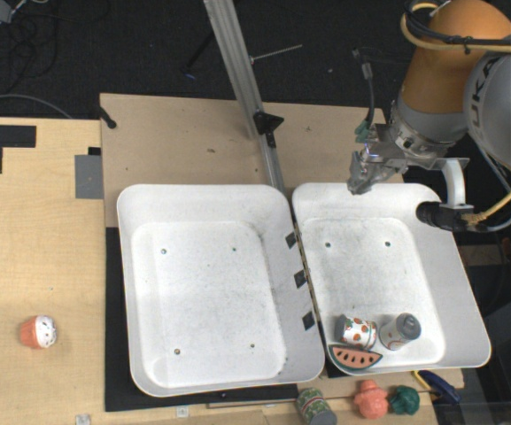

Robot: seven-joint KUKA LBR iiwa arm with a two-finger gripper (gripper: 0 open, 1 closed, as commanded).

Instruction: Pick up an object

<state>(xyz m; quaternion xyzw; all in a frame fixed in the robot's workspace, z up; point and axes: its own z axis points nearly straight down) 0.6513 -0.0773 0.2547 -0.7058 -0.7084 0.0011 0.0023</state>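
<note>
- Red-and-white round toy (38, 332): lies on the wooden bench top (34, 237), outside both bins, at about 8 o'clock of the view, well apart from everything else.
- Left bin (140, 204): white, shallow, speckled floor; occupies the centre-left of the view.
- Aluminium rail (240, 69): runs from 12 o'clock down toward the seam between the bins, ending at a black bracket.
- Three black clips (300, 278): sit along the seam where the two bins meet.
- Right bin (432, 264): white, same form, just beside the left bin. Its objects are all gathered in the near corner, at about 5 o'clock of the view.
- Red-and-white patterned cup (358, 332): inside the right bin, near the front wall.
- Grey cylinder (402, 329): inside the right bin, just right of the cup, close to or touching it; contact cannot be resolved.
- Watermelon slice toy (355, 358): lies at the right bin's front rim, directly below the cup.
- Outside the bin, at the frame's lower edge: a dark patterned can (313, 405), a pink lumpy toy (370, 398), a green toy (404, 400), side by side.
- Gripper (361, 184): hangs over the far rim of the right bin, at about 2 o'clock of the view, well apart from the objects in the near corner. Nothing is seen held. Whether it is released or clenched cannot be told at this angle.
- Arm (445, 60): orange band and grey wrist enter from the upper right.
</note>
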